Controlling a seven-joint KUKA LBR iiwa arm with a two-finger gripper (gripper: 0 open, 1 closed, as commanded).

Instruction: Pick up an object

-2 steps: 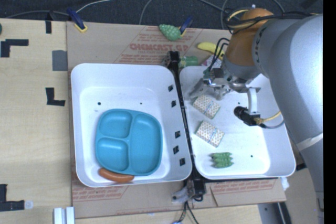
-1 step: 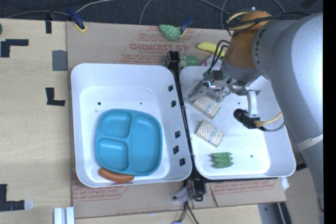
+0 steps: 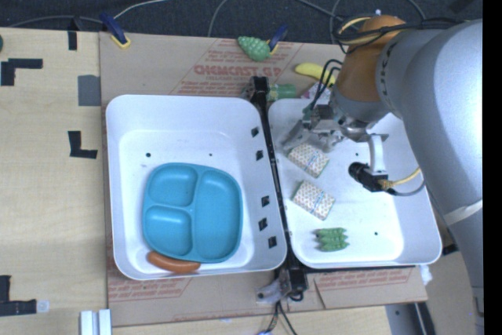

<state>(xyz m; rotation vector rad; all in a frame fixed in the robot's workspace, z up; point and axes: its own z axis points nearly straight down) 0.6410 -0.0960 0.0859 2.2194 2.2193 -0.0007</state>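
Observation:
In the right bin (image 3: 392, 243) lie two pale patterned packets, one (image 3: 308, 160) near the bin's upper left and one (image 3: 314, 199) just below it. A green pea pod (image 3: 331, 239) rests near the front wall. My gripper (image 3: 312, 131) hangs low at the upper packet's far edge, close over it; its tip is dark and crowded. The grey arm with its orange band (image 3: 369, 67) covers the bin's back right part. In the left bin (image 3: 129, 118) sit a blue divided plate (image 3: 192, 212) and an orange sausage (image 3: 174, 263) by the plate's front rim.
A black divider (image 3: 271, 169) runs between the two bins. Behind the bins, on the cardboard, lie a green toy (image 3: 252, 48) and a yellow banana (image 3: 311, 71). A black cable with a plug (image 3: 369, 176) dangles from the wrist over the right bin.

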